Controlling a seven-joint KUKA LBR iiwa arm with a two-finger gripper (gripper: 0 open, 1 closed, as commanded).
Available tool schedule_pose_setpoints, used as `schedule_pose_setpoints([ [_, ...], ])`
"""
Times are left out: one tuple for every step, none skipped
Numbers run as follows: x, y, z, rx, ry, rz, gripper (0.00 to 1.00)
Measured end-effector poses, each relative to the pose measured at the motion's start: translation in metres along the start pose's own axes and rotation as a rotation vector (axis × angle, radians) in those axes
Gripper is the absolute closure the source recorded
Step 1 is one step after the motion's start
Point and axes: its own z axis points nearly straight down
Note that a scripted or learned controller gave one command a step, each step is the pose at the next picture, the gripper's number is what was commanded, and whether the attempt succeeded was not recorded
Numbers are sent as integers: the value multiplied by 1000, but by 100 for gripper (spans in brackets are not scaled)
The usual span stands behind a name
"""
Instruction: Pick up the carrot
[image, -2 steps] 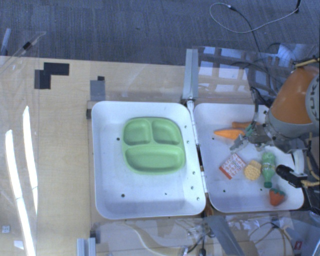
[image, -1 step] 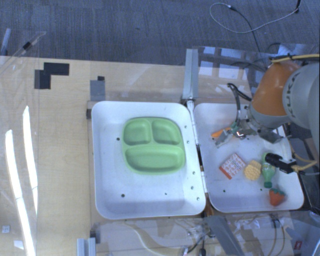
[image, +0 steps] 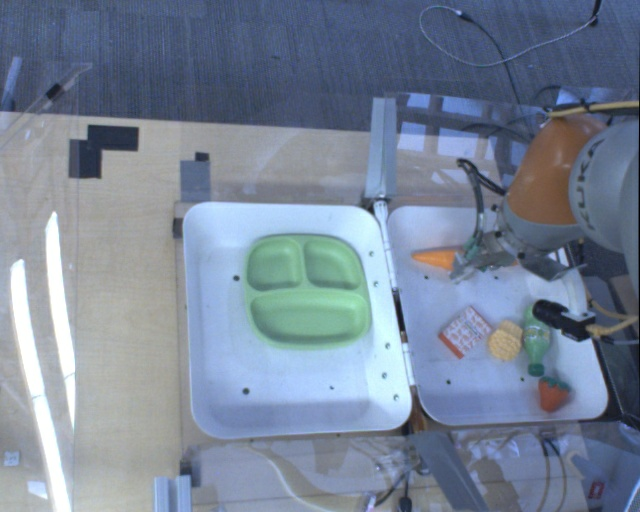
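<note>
Carrot (image: 434, 259) lies on floor of right bin (image: 430, 395), near far-left corner. Gripper (image: 470, 262) at its right end, touching or nearly; finger opening: can't tell. No lift yet; grasp and raise remain.

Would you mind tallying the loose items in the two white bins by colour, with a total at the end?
Green: 2, the divided plate and the small bottle
Orange: 1, the carrot
Yellow: 1, the corn piece
Red: 1, the strawberry-like toy
Red and white: 1, the small packet
Total: 6
</note>
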Motion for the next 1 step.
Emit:
schedule_pose_setpoints([
  [81, 3, -109, 11, 2, 127, 100],
])
